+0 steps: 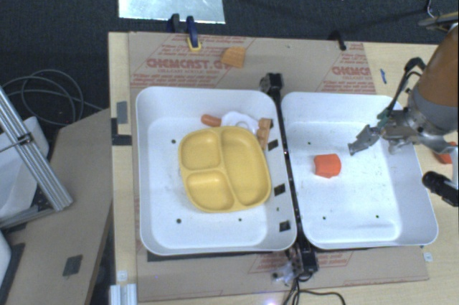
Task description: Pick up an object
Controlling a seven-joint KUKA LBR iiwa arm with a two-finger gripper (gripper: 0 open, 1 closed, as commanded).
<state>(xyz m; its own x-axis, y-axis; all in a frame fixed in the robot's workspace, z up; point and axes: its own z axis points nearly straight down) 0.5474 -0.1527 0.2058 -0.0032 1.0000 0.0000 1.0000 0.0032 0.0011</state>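
An orange block (328, 165) lies on the floor of the right bin (373, 224), left of its middle. My gripper (374, 146) hangs over the right bin's upper right part, up and to the right of the orange block and apart from it. Its fingers are spread open, with nothing between them. In the left bin (161, 224) a yellow divided plate (222, 169) sits in the middle. A small orange sausage-shaped piece (211, 120), a white piece (239, 120) and a small brown piece (264, 128) lie along the plate's far edge.
A tan block (234, 57) rests on the cardboard behind the left bin. A blue and yellow clamp (191, 31) stands at the bench's far edge. A black divider strip (281, 153) runs between the bins. A black cylinder (441, 188) juts in at the right.
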